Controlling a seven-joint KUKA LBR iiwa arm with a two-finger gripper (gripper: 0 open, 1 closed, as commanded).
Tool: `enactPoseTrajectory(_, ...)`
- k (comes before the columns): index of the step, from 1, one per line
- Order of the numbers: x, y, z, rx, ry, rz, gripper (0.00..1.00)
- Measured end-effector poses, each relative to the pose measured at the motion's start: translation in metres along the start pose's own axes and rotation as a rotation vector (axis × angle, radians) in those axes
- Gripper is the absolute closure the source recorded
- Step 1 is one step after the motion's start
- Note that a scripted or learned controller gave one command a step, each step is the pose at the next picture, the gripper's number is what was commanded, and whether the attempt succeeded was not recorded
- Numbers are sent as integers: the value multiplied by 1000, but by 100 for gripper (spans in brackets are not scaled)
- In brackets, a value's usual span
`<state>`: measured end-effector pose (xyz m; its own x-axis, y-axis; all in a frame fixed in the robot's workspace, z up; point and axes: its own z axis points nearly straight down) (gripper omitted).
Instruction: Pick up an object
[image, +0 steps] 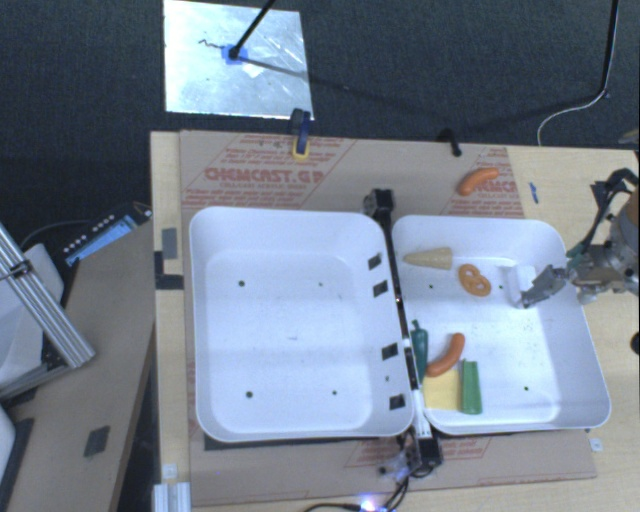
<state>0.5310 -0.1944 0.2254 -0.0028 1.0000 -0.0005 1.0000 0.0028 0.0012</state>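
Observation:
My gripper (527, 292) reaches in from the right over the right bin (570, 350), near its upper right part, with nothing seen between its fingers. Left of it lie an orange pretzel-shaped ring (475, 279) and a pale cone (428, 259). Lower in the same bin sit an orange sausage (446, 353), a green block (469, 387), a yellow flat piece (439, 391) and a dark green pepper (419, 344) by the divider.
The left bin (290, 320) sits beside the right one. Another orange sausage (478, 181) lies on the cardboard behind the bins. A yellow and blue clamp (300, 135) stands at the board's back edge.

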Motion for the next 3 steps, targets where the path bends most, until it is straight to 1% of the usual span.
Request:
enactPoseTrajectory(1,97,37,147,3,5,-9,0)
enactPoseTrajectory(2,41,19,141,2,-1,5,0)
enactPoseTrajectory(3,101,-18,141,1,-1,-1,0)
